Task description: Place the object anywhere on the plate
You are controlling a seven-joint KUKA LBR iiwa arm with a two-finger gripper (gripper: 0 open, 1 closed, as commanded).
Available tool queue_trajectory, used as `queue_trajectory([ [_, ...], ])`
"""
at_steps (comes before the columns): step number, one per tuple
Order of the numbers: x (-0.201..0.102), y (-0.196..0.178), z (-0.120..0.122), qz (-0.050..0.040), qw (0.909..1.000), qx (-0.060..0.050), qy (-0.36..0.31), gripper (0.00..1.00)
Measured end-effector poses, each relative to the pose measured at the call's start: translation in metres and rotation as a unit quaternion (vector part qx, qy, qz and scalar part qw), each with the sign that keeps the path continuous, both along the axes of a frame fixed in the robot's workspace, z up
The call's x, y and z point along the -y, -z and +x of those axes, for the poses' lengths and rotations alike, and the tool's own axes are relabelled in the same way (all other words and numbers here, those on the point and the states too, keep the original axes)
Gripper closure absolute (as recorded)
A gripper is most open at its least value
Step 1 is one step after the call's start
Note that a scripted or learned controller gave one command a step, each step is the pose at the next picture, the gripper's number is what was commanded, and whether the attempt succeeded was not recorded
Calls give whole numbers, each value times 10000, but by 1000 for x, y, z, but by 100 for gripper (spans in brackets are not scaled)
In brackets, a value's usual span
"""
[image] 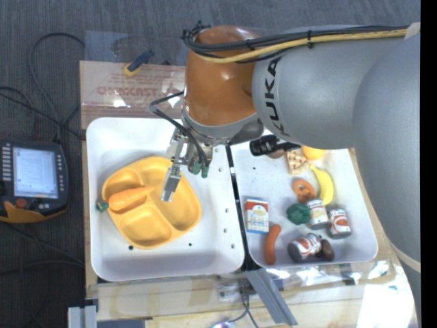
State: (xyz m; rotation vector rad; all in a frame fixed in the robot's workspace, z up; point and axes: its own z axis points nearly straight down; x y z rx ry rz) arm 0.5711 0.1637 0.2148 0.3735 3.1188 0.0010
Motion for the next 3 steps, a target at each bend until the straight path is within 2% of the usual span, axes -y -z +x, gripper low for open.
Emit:
queue_trajectory([
  [1,66,25,-32,-14,9990,-12,-436,0],
  [2,64,25,-32,-3,9990,-4,-457,0],
  [3,63,15,-31,7,9990,7,-452,100],
])
